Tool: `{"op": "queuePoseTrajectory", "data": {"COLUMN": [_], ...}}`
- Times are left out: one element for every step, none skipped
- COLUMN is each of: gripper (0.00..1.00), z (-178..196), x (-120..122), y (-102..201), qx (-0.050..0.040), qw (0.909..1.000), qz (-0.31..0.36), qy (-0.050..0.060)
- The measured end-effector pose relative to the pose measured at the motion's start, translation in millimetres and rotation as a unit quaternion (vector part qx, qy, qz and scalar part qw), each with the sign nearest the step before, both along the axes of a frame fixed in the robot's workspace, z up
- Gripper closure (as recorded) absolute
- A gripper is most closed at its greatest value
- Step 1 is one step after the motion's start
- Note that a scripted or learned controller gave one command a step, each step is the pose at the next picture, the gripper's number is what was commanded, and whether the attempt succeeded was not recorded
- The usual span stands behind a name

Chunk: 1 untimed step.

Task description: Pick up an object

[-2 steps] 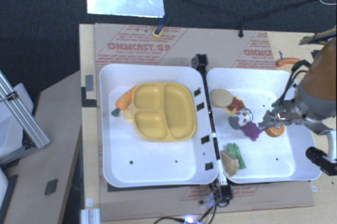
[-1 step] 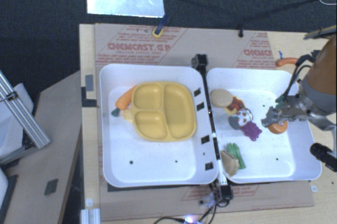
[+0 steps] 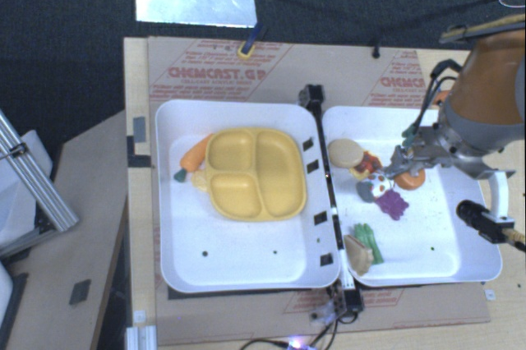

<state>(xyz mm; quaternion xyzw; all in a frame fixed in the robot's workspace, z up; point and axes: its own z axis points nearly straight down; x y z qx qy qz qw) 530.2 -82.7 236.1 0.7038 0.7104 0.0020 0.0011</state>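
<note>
Nearest us in the right-hand white bin point(image 3: 436, 270) we see a tan wedge-shaped toy food piece point(image 3: 357, 255) touching a green leafy toy vegetable point(image 3: 367, 241). Further back lie a purple toy grape cluster point(image 3: 393, 204), a grey-and-white toy piece point(image 3: 372, 189), an orange round toy point(image 3: 410, 177), a small red-and-yellow toy point(image 3: 365, 164) and a beige round bun-like toy point(image 3: 345, 150). The gripper point(image 3: 403, 159) sits low over the orange round toy; we cannot tell how its jaws stand. In the left-hand white bin point(image 3: 238, 270) a yellow plastic divided plate point(image 3: 251, 174) lies beside an orange toy carrot point(image 3: 194, 154).
</note>
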Motion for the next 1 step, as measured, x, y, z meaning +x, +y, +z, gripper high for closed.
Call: {"op": "queuePoseTrajectory", "data": {"gripper": [1.00], "z": [3.7], "x": [27.4], "y": [50.9], "qx": [0.0005], "qw": [1.0000], "qz": [0.000], "qy": [0.000]}}
